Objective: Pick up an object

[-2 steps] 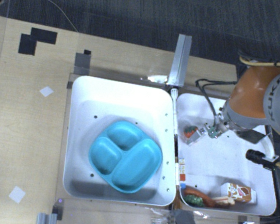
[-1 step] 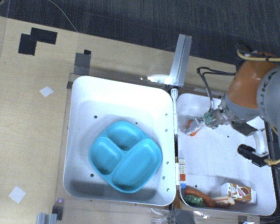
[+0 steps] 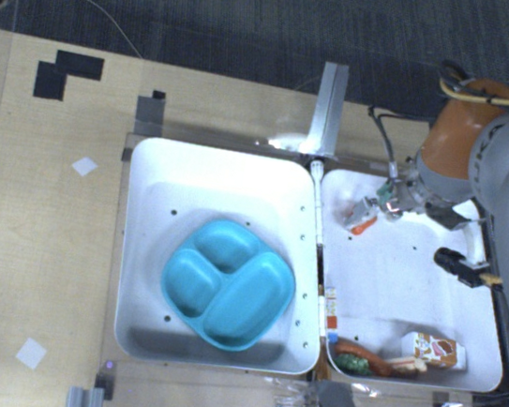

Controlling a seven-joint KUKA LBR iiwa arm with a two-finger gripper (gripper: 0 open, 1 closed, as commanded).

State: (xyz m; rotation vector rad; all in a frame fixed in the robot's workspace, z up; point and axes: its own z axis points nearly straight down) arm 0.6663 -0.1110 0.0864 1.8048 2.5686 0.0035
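My gripper (image 3: 365,214) is low in the back left part of the right bin (image 3: 412,288), below the grey arm with its orange band (image 3: 454,133). A small orange-red piece (image 3: 363,227) lies right at the gripper's tip; whether it is held is unclear. Along the right bin's front wall lie a small white and brown carton (image 3: 433,350), a green and red vegetable-like item (image 3: 354,361) and a thin reddish stick (image 3: 391,364). A blue divided plate (image 3: 228,284) lies in the left bin (image 3: 151,230).
A black part (image 3: 459,264) juts into the right bin from its right side, beside the arm. A metal post (image 3: 329,109) stands behind the wall between the two bins. Cables run along the arm at the back right.
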